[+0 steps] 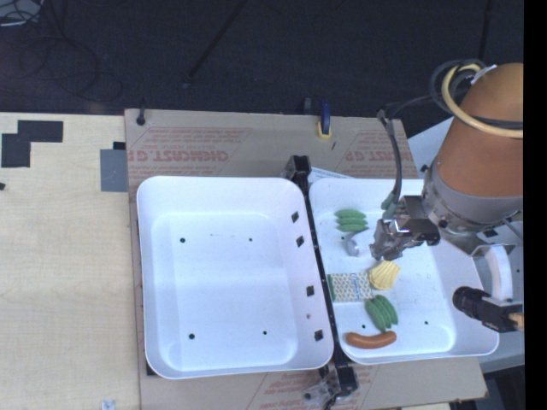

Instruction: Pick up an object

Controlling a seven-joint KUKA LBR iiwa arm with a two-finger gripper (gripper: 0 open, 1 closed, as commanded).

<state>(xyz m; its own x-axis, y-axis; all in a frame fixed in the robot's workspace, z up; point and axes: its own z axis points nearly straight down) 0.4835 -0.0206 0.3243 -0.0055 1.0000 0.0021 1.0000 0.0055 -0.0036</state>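
Gripper [386,244] is seen low over the right bin [444,336], and whether its jaws are wide or closed can't be told from this slanted view, so nothing is claimed as held. Just below it a small yellow ribbed piece [385,274], shaped a bit like corn, is laid on the bin floor, with its long axis tilted from lower left to upper right. A little grey lump [351,247] is spotted just left of the gripper; its shape is too small to be made out.

Two green bean-like pods are counted: one [351,220] is placed up near the bin's far side and laid roughly left-right, the other [381,312] is set below the yellow piece and angled from upper left to lower right. One smooth reddish-orange sausage [370,340] is stretched nearly left-right along the near wall. One flat checkered green-and-white square [349,287] is laid just left of the yellow piece, up against the left wall of that bin.

Both bins are made of glossy white plastic with rounded corners. Only a few dark dots are seen on the floor of the left bin [224,272]. Both are set on a brown cardboard sheet [222,139] with red print.
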